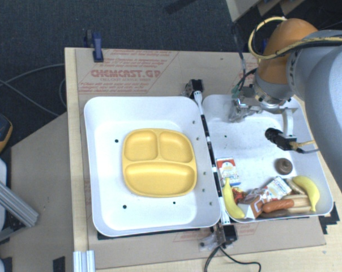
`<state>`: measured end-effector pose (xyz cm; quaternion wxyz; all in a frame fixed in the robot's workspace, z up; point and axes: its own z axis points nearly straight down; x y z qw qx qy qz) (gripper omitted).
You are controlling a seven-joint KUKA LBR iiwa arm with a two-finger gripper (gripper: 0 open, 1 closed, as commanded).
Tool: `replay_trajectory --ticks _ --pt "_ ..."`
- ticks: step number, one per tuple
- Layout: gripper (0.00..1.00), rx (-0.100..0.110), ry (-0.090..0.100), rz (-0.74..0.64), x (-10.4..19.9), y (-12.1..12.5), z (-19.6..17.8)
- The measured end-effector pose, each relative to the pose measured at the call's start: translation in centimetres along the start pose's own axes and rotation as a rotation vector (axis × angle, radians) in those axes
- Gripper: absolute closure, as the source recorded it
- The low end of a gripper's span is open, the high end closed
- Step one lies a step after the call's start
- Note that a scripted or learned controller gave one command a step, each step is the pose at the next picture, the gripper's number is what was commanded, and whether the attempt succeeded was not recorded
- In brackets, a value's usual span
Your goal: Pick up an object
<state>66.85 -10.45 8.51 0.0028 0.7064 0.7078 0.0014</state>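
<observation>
I'm working in a robotics lab: a plywood bench [131, 75] on dark carpet [35, 16], clamped white bins [103, 112], loose cables [24, 78], and a grey arm [324, 84].

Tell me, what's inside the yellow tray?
Nothing. All three sections of the yellow tray look bare. It sits in the left bin, and the bin floor beneath it is covered.

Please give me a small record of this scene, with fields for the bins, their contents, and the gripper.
left bin: holds a yellow divided plate
right bin: objects gathered at its near end
contents: two bananas, a hot dog, a small carton, a brown round piece
gripper: over the far end of the right bin, nothing seen between its fingers
finger state: cannot tell
</observation>
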Motion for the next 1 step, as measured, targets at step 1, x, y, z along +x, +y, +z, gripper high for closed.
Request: replay_trajectory --ticks 1 --pt "1.0 0.013 0.004 0.004 1.25 -7.53 0.05"
